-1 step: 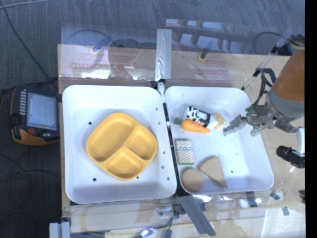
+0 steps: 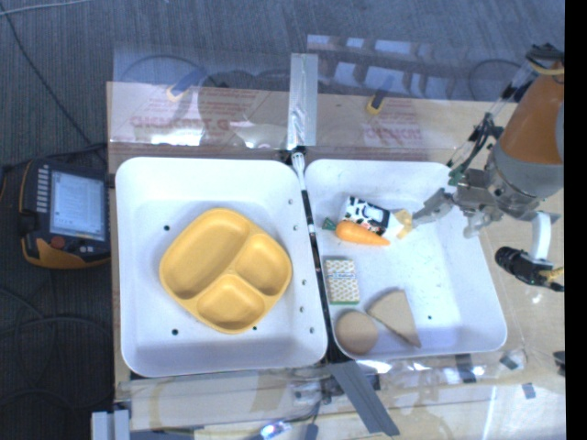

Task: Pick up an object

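Observation:
The right bin (image 2: pixel 459 273) holds several objects. A black-and-white cow-patterned carton (image 2: pixel 366 214) lies near its back, with an orange carrot (image 2: pixel 359 235) right in front of it. A small checkered pad (image 2: pixel 341 280) lies near the left wall. A tan round piece (image 2: pixel 356 331) and a tan wedge (image 2: pixel 396 315) sit at the front. My gripper (image 2: pixel 448 211) hangs over the bin's back right part, just right of the carton and above the bin floor. I see nothing held in it.
The left bin (image 2: pixel 138 209) holds a yellow divided plate (image 2: pixel 227 269). A teach pendant (image 2: pixel 64 211) lies on the floor to the left. The arm's grey and orange body (image 2: pixel 532 145) covers the right bin's far right corner.

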Motion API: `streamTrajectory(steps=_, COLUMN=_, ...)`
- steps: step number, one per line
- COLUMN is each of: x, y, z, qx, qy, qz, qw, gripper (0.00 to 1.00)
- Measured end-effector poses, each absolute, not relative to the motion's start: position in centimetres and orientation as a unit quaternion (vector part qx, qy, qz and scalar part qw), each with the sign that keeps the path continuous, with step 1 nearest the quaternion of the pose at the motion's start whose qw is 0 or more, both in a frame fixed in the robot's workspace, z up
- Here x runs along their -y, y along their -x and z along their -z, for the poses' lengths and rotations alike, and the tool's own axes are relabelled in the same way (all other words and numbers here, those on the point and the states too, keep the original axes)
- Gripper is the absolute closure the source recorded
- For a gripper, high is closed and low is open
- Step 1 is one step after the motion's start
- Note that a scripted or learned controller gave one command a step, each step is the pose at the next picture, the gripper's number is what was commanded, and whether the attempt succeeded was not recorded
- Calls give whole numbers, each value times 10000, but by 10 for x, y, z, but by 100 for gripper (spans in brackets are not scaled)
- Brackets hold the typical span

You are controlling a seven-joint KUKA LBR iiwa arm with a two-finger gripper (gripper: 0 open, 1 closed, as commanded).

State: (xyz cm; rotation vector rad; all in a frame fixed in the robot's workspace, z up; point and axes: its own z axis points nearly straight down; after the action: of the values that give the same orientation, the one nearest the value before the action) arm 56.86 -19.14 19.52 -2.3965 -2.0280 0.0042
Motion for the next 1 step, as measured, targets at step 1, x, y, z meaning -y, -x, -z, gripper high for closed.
streamTrajectory(steps=1, x=144, y=-597, z=-128, qx=7039, qy=7103, qz=-16, qw=14, gripper=0)
